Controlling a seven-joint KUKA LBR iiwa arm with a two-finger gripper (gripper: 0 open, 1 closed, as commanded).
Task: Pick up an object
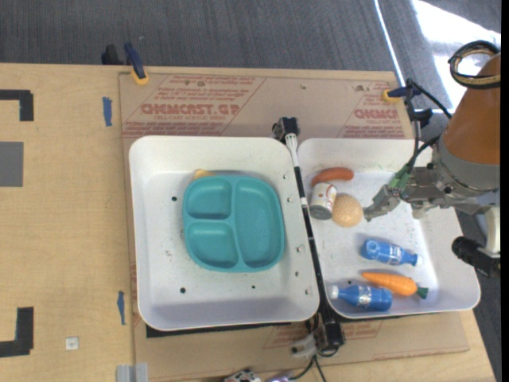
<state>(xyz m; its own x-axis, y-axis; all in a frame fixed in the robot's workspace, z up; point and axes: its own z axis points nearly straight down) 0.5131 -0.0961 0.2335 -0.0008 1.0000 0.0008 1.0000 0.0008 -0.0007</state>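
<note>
- Left of centre, the left bin [151, 213] holds a teal divided plate [235, 221]; it is broad, flat and stiff, a poor fit for a narrow grasp.
- In the right bin [457, 289], upper middle of the frame, a small can [322, 200] lies beside a tan egg [347, 211], the two touching, with a red sausage [331, 174] just above.
- The egg is the likely target: I judge it light, smooth, rounded and prone to rolling, so it is best pinched across its widest middle.
- The fingers [380, 203] sit just right of the egg, slightly parted and holding nothing; the egg lies beside the tips, not between them.
- Lower in the frame lie a blue bottle [388, 252], an orange carrot [391, 283] and a second blue bottle [364, 296], well apart from the fingers.
</note>
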